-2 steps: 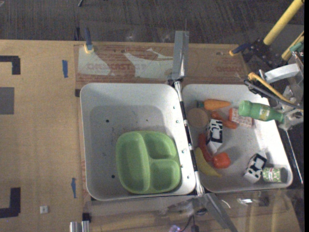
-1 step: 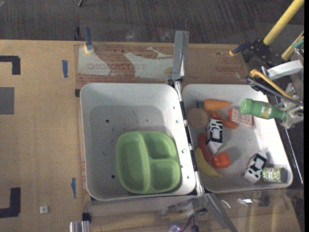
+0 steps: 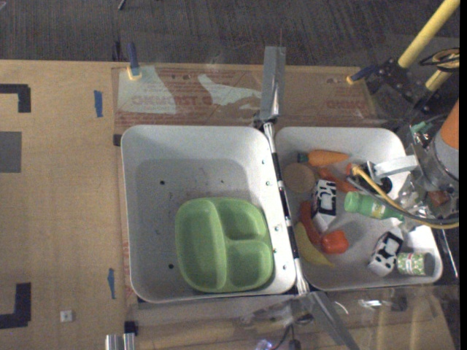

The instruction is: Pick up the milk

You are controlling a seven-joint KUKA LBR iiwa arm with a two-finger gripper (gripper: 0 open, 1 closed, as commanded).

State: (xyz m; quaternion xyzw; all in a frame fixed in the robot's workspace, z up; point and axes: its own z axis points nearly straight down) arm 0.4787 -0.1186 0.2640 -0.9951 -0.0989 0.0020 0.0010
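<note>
We've got the milk (image 3: 385, 253) lying near the right bin's (image 3: 365, 135) front edge; gripper (image 3: 413, 192) hovers by its right rim, can't tell its state.

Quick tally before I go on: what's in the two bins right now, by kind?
Milk cartons, cow-patterned: 2
Green bottles: 2
Carrot: 1
Banana: 1
Red peppers or chillies: 2
Brown round item: 1
Green divided plate: 1
Total: 10
</note>
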